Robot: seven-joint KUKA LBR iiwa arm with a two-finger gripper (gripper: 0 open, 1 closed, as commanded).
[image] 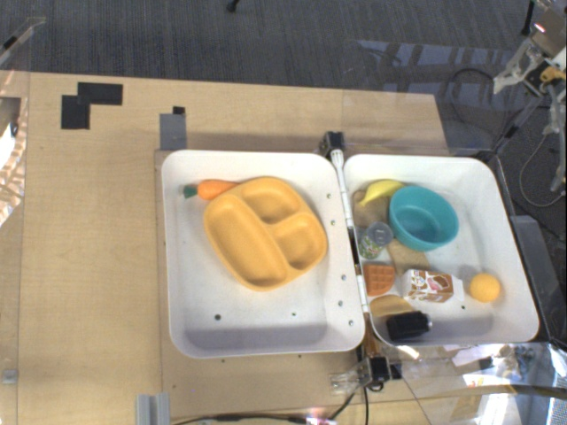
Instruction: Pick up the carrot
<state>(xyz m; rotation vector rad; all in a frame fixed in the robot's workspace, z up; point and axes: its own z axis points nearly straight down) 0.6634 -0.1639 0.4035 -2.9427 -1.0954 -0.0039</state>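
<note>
two shallow white bins sit side by side on the wooden bench, meeting at a central divider. the left bin holds a yellow divided plate with three compartments, lying tilted across the middle of the bin. the carrot lies in the upper left part of this bin, orange with a small green top pointing left, its right end touching or just tucked against the plate's upper left rim. the right bin is more crowded: a teal bowl sits upright near its top centre, a yellow banana just to the bowl's left, a small grey round lid below the banana, a waffle lower down, a white carton beside it, a yellow lemon toward the right wall, and a black object near the lower edge. the robot's pincer cannot be made out, so its state cannot be told.
</note>
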